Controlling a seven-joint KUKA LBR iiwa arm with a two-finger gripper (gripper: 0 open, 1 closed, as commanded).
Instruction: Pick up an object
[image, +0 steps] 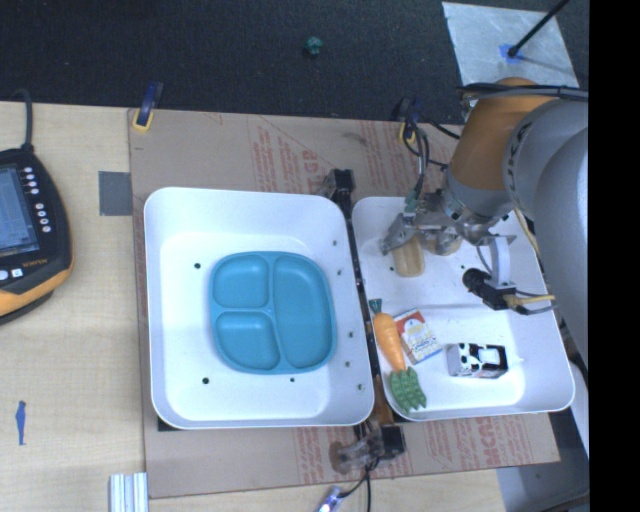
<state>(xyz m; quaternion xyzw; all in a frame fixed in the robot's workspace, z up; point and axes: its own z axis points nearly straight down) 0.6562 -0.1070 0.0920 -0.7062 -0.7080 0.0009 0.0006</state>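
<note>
Reaching in from the right, the grey arm bends its orange-banded wrist down over the right bin. Its gripper sits low at the bin's upper left, apparently touching a tan block; whether it is clenched or released cannot be told. This bin also holds a carrot, a red-and-white packet and a black-and-white carton. A blue 3-part plate lies in the left bin.

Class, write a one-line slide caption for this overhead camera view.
End effector above a tan block in the right bin; blue divided plate in the left bin.
</note>
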